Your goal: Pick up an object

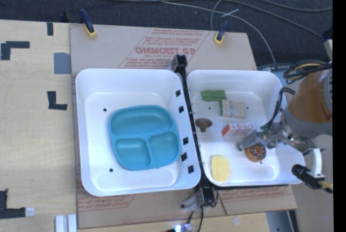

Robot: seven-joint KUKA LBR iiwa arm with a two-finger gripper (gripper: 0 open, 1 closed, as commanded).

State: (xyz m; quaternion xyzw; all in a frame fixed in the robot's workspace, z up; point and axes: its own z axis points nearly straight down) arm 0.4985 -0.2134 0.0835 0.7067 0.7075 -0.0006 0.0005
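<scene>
The gripper (250, 144), its grasp impossible to judge, hovers in the right bin (270, 82) just beside a brown round object (255, 153) below it.

In the right white bin (270, 82), small items crowd the middle; bare floor lies along its far-right wall. The blue divided plastic tray (145, 136) fills the left white bin (86, 117)

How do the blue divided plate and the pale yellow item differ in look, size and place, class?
The blue divided plate is far larger than the pale yellow item. The plate has three compartments; the yellow item is plain and undivided. The plate lies in the left bin, the yellow item in the right bin. Both lie flat.
</scene>
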